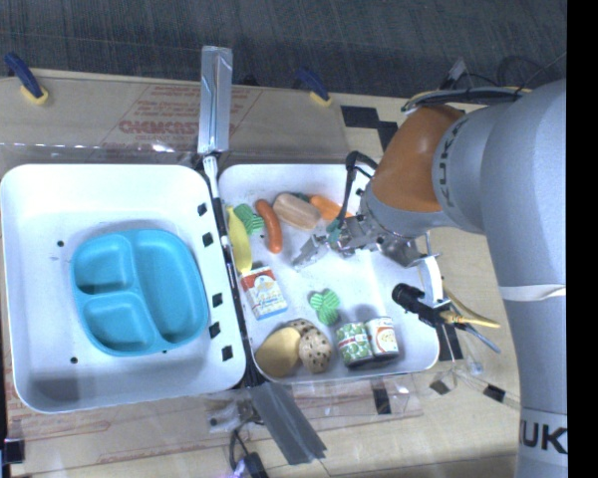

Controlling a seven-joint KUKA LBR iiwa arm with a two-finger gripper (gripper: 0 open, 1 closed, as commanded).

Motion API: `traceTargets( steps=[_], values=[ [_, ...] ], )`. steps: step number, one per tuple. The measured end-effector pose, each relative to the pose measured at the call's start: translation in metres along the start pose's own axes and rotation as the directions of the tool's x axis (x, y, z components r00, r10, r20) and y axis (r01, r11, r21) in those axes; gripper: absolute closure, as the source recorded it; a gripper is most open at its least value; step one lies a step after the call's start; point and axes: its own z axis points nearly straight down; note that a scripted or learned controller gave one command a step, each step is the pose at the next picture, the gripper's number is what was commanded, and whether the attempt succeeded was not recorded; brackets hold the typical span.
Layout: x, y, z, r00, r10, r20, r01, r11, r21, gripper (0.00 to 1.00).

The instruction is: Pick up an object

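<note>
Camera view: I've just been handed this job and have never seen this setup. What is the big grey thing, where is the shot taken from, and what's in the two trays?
The picture comes from one fixed camera above the bench, looking down at a slant. The grey machine with an orange band is a robot arm reaching in from the right. Its pincer hangs over the right bin; nothing shows between its tips, and I cannot tell whether it is open or shut.

The left bin holds a blue divided plate. The right bin holds toy groceries: a banana, a carrot, a bread-like piece, a small carton, a green piece, two cans and two round pieces at the front edge, which are hard to identify.
</note>
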Motion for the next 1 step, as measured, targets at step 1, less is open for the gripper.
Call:
traceTargets(
  steps=[1],
  values=[
    [-0.0259,0.0654,0.0005,1.0,-0.01,-0.012,0.01,1.0,0.024,0.0]
  ],
)
